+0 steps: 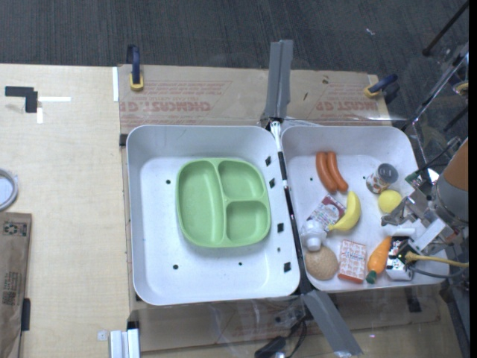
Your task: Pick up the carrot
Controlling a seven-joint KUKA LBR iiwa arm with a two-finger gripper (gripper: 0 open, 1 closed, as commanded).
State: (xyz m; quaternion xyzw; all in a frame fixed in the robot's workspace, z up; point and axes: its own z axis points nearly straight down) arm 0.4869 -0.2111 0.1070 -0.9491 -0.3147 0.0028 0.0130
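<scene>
- The gripper (403, 224) is hanging over the right bin's (298, 170) right edge, just beside the carrot (379, 256); I cannot tell whether it is open or closed.
- The carrot is lying near that bin's front right corner, next to a red box (352, 260).
- A green 3-part plate (223, 201) is sitting in the left bin (149, 222).
- Both bins are resting on a pale bench (59, 162), dark carpet (186, 13) behind.

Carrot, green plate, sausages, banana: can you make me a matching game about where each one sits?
Things:
1 carrot
2 green plate
3 sausages
4 banana

Places:
A in the left bin
B far end of the right bin
C middle of the right bin
D near edge of the right bin, beside the flat red box

Pairs: 1-D, 2-A, 3-B, 4-C
</scene>
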